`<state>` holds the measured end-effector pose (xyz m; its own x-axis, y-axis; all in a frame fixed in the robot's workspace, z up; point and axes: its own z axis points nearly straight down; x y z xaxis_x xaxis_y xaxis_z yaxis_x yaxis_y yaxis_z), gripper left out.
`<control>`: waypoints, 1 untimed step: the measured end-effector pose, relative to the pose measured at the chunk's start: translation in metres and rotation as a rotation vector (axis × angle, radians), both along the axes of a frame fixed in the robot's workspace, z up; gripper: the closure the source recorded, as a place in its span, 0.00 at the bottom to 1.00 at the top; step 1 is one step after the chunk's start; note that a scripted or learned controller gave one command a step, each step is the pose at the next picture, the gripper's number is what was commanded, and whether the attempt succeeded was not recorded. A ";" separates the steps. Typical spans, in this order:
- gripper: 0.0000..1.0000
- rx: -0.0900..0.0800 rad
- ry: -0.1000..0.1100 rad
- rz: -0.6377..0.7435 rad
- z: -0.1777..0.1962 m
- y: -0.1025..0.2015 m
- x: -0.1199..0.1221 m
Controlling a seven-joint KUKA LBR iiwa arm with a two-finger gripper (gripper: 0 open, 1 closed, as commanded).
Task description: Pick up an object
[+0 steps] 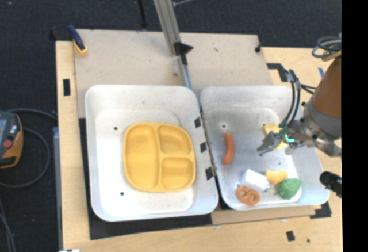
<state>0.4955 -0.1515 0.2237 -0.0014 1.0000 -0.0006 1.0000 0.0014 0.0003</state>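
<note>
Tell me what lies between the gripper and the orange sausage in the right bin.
Camera view: only bare white bin floor lies between the gripper and the orange sausage.

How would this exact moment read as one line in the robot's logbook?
stage: reaching | gripper: over right bin, nothing visibly held | right bin: sausage, pretzel, green toy | left bin: yellow tray

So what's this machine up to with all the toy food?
A robot arm reaches in from the right, its gripper hanging low over the right bin, with nothing visibly held. Scattered in that bin are a toy sausage, a pretzel, a white block, a green piece and yellow pieces. The left bin holds a yellow divided plate. It is meant to pick something up, and has not yet.
</note>
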 end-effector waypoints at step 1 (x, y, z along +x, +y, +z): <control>0.00 0.000 -0.001 0.000 0.000 0.000 0.000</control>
<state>0.4958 -0.1516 0.2241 -0.0016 1.0000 -0.0008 1.0000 0.0016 0.0014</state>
